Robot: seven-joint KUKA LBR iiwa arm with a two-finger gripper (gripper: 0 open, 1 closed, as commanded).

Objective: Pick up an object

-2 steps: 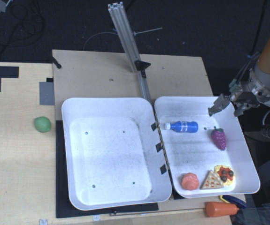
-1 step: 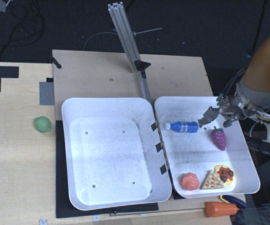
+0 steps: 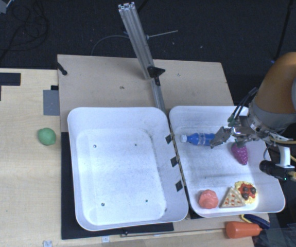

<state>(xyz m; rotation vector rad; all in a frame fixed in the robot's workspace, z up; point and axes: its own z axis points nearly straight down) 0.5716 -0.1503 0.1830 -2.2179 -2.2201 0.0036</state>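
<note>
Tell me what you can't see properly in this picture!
- Gripper: small and dark in the camera view; open or shut can't be told.
- Blue bottle: its right end is hidden behind the gripper.
- Purple thing: its top is covered by the arm; what it is stays unclear.
- Orange thing below the right bin: too small to identify.

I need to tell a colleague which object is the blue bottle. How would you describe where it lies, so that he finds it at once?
Look at the right white bin. The blue bottle lies on its side in the upper left part, near the wall shared with the other bin, its white cap pointing left. It is the only blue thing there; the purple grapes, orange-red ball and pizza slice differ in colour.
</note>
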